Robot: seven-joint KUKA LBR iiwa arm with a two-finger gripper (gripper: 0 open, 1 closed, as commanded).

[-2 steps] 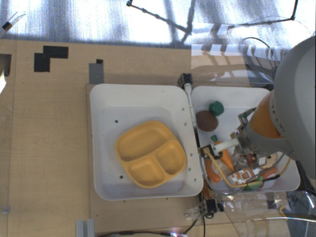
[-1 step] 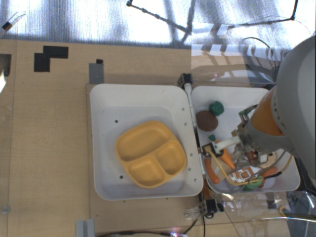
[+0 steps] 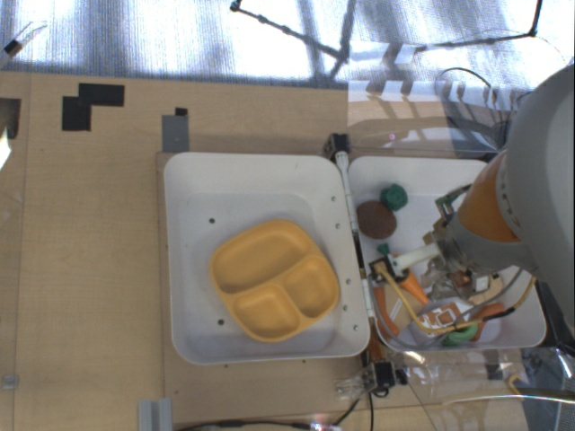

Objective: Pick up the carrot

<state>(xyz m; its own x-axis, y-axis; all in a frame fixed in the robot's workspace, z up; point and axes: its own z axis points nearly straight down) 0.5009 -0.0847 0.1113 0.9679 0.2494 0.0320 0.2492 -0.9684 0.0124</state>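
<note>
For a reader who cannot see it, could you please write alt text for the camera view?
The arm's hand is low in the right bin, close to an orange carrot. A yellow divided plate lies in the left bin.

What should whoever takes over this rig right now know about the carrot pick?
Gripper: low in the right white bin; finger state can't be read.
Orange carrot: lying in that bin beside the gripper, grasp not evident.
Also there: a brown round ball and a dark green lumpy piece.
The yellow divided plate sits in the left white bin.
Done: approach. Left: grip and lift.
</note>
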